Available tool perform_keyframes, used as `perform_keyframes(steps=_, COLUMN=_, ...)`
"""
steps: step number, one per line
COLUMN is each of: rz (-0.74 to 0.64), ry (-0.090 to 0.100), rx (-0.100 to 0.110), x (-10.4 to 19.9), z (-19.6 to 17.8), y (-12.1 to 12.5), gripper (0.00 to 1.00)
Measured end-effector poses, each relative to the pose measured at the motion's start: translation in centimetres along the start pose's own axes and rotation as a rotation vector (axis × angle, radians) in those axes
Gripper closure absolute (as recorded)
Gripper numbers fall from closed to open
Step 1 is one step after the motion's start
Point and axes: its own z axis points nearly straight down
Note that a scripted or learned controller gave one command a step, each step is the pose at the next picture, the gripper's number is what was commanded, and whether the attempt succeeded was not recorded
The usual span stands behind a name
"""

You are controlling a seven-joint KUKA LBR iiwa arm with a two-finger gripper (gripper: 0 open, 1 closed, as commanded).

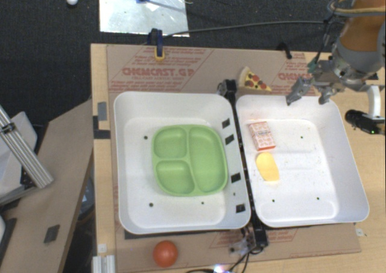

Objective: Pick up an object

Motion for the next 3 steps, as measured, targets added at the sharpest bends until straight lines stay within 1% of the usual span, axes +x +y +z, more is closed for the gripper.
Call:
perform_keyframes(steps=1, rz=-0.002, ry=-0.002, rx=-0.012, x=0.0, z=-0.9, y=0.2, gripper=0.0)
perform_keyframes(steps=3, rz=0.0, ry=-0.001, rx=-0.009, x=-0.2, z=11.5, y=-0.1, gripper=0.0)
